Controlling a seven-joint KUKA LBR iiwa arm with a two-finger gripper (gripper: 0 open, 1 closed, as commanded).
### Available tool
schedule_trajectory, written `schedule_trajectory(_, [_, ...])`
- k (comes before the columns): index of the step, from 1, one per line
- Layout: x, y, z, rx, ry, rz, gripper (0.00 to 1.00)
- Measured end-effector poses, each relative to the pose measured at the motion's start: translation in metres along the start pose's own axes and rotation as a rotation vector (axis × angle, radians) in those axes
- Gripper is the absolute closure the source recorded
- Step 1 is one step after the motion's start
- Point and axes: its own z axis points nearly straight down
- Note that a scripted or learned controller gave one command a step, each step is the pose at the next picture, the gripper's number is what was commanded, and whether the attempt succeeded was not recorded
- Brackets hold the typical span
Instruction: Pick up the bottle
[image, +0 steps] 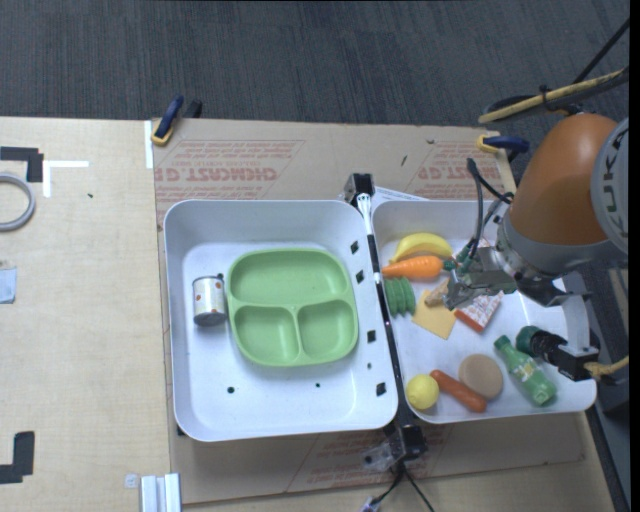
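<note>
Nearest the lens, the arm's orange band (570, 180) loomed over the right bin (575, 400). Below it the tool (462, 283) sat low among the toys, above a yellow cheese wedge (436, 320) and beside a carrot (415, 267); how wide it stood could not be told. Well apart, the green bottle (526, 372) lay near that bin's lower right corner. A green tray (293, 306) and a small can (208, 299) occupied the left bin (200, 400) on the counter (80, 350).
</note>
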Motion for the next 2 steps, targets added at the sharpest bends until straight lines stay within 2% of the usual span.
schedule_trajectory(1, [0.077,-0.014,-0.028,0.000,0.000,0.149,1.00])
schedule_trajectory(2, [0.150,-0.034,0.000,0.001,-0.001,0.081,1.00])
